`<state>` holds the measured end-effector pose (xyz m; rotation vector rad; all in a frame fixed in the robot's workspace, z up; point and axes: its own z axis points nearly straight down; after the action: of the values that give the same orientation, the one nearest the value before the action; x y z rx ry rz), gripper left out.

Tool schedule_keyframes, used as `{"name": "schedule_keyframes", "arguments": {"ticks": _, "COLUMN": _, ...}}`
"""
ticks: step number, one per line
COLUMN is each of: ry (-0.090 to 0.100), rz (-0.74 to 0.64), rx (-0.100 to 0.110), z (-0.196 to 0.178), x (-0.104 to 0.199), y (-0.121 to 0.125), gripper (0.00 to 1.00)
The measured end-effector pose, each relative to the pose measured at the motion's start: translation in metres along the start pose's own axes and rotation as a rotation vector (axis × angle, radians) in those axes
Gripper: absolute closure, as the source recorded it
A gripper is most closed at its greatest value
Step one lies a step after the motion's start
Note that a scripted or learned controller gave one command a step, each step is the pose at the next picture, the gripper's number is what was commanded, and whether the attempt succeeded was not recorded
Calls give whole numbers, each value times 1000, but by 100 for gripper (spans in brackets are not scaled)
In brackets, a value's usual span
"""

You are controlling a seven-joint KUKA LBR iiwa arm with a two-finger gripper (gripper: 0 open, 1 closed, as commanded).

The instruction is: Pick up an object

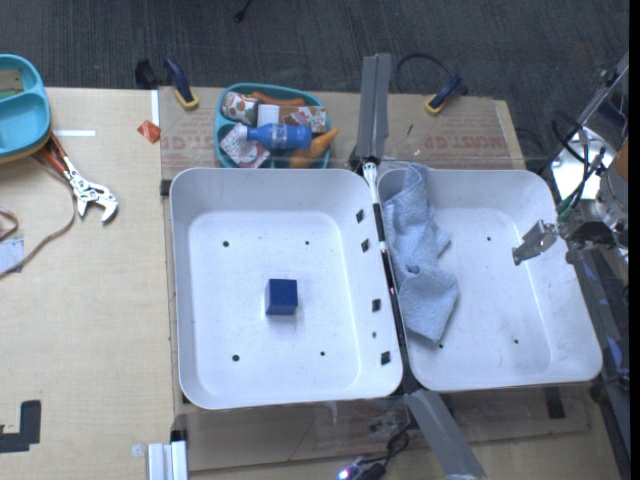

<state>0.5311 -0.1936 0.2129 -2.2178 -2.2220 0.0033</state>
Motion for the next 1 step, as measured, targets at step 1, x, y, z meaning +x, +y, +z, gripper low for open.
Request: {"name": "schedule_keyframes", "arguments": {"ticks": 1, "ry": 0, "rz": 148, "rx": 0, "z": 33, "x": 53, "y": 35, "gripper": 0}}
